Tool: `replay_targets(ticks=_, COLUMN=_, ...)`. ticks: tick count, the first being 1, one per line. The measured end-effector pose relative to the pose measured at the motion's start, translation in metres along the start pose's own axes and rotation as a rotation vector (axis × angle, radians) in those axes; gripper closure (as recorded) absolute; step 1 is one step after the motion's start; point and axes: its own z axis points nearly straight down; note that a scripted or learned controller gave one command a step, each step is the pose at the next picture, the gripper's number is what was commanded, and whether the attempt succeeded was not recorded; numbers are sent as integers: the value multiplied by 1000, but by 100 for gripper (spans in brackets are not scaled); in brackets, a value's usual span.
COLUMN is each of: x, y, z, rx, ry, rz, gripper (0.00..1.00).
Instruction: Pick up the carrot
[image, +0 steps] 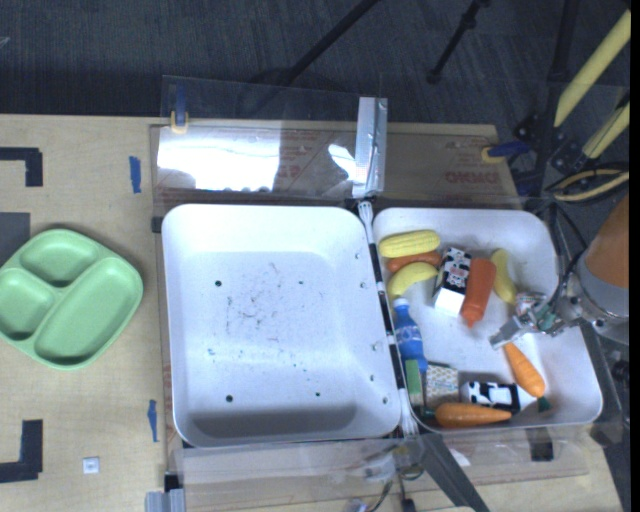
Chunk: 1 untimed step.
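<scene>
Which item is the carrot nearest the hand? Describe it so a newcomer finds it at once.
Start at the right white bin. Near its right wall, just below the hand, lies a small orange carrot, tip towards the hand, green stub down-right. A longer carrot lies flat along the bin's front edge; the orange block sits higher and has no taper.

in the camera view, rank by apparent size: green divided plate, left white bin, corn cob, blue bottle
1. left white bin
2. green divided plate
3. blue bottle and corn cob look about alike, so I leave them unranked.
</scene>
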Motion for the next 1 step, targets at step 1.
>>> replay_targets(ticks=1, x=-18, y=-8, z=8, rx=-20, ry=-10, rz=-180, gripper=0)
